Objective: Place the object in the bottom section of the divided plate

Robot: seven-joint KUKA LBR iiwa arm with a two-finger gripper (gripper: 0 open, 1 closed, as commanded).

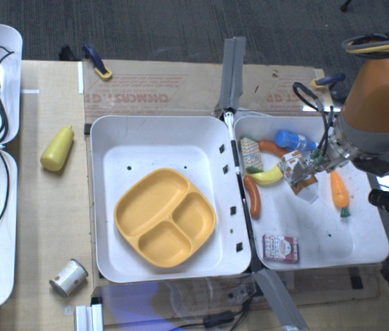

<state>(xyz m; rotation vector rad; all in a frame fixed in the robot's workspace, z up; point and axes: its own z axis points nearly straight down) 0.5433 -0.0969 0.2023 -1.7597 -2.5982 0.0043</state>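
A yellow divided plate (pixel 165 216) lies in the left bin (pixel 112 143), with one long section at its upper left and two smaller ones at its lower right. My gripper (pixel 316 160) is low in the right bin (pixel 360 250), right against a small white and brown carton (pixel 298 172) that sits tilted beneath it. Whether the carton is held is unclear. Close to the carton lie a banana (pixel 267 177), a red sausage (pixel 252 196), an orange carrot (pixel 339 190) and a blue object (pixel 292 140).
A green and white packet (pixel 251 154) lies by the right bin's left wall and a small red box (pixel 281 247) near its front. Outside the bins, a yellow bottle (pixel 57 149) and a metal can (pixel 68 276) rest on the bench at left. A grey divider (pixel 232 74) stands between the bins.
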